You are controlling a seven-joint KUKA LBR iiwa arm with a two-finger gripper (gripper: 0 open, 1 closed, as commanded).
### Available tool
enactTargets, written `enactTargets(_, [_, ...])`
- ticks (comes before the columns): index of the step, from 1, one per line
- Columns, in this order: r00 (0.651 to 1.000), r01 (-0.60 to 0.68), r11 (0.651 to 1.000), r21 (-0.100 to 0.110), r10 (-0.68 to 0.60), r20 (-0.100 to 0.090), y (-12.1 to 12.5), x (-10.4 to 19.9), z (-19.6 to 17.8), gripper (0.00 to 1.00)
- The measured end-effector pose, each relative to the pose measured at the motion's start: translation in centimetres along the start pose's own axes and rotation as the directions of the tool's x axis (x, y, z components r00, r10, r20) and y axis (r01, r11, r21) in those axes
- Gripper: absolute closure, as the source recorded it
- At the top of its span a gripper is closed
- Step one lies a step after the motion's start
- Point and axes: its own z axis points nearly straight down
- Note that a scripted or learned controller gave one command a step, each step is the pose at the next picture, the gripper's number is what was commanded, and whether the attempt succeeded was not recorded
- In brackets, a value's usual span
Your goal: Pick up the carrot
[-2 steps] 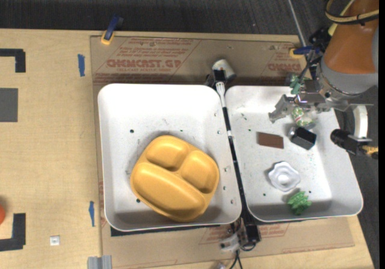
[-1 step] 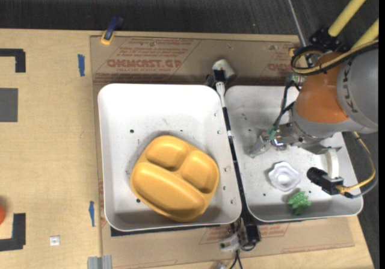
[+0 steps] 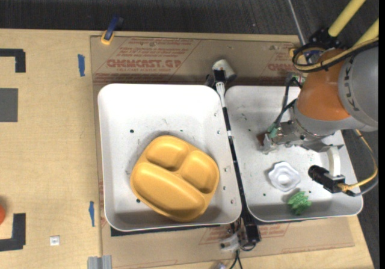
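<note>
1. Gripper (image 3: 275, 137): positioned low over the right bin (image 3: 337, 210), in the upper-left part of that bin. Whether it is apart or together cannot be determined at this angle. The grey arm (image 3: 364, 90) with its orange band (image 3: 322, 102) enters from the right.

2. Carrot: cannot be identified with certainty. One small reddish-brown piece (image 3: 263, 139) sits on the bin floor, touching or just beside the left end of the gripper. It is too small to tell what it is, and its long axis and heading cannot be read.

3. Writing: the cardboard sheet (image 3: 144, 51) under the bins carries red print reading "CHEMCAST" along its far edge, with smaller lines that are illegible.

4. Count:
- White bins: two, side by side.
- Right bin: one white crumpled item (image 3: 283, 176) and one green item (image 3: 298, 201), near each other, both nearer the camera than the gripper.
- Left bin (image 3: 114, 141): one large yellow lobed object (image 3: 174, 176), in the near half.
- Blue tape strips (image 3: 81, 64) on the bench: two.
</note>
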Motion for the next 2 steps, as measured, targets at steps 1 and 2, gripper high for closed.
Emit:
enactTargets(1, [1.0,0.006,1.0,0.005,-0.006,0.001,-7.5,-1.3,1.0,1.0])
enactTargets(2, [0.995,0.096,0.995,0.002,-0.096,-0.009,-9.1,-11.2,0.9,1.0])
